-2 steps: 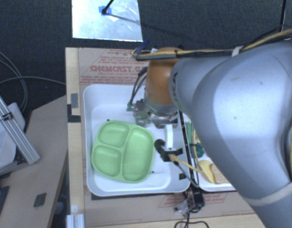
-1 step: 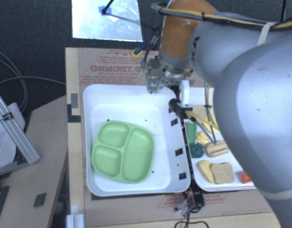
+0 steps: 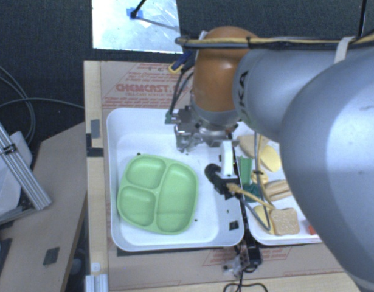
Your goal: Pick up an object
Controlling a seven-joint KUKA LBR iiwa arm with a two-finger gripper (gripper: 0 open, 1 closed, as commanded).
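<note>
A bulky grey arm [image 3: 320,102] with an orange band [image 3: 217,72] and yellow cable [image 3: 284,41].

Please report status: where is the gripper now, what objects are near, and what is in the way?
Gripper low over left bin, at its back edge. Green divided plate lies just in front, untouched. Toy food pieces in right bin. Arm covers much of right bin.

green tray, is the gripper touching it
Apart. The camera view shows bare white bin floor between the gripper and the green tray's upper rim.
</note>
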